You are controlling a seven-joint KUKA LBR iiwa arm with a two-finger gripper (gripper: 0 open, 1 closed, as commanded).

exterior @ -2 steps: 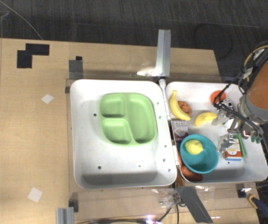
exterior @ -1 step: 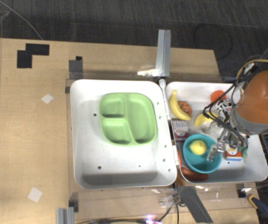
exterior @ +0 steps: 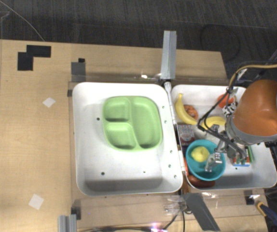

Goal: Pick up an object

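Low, pincer (exterior: 214, 160) over blue bowl (exterior: 199, 167) rim.

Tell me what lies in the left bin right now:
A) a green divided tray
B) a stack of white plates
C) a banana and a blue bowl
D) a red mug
A: the green divided tray, with three compartments, lies in the left bin; the banana and the blue bowl are in the right bin, where the arm is working.
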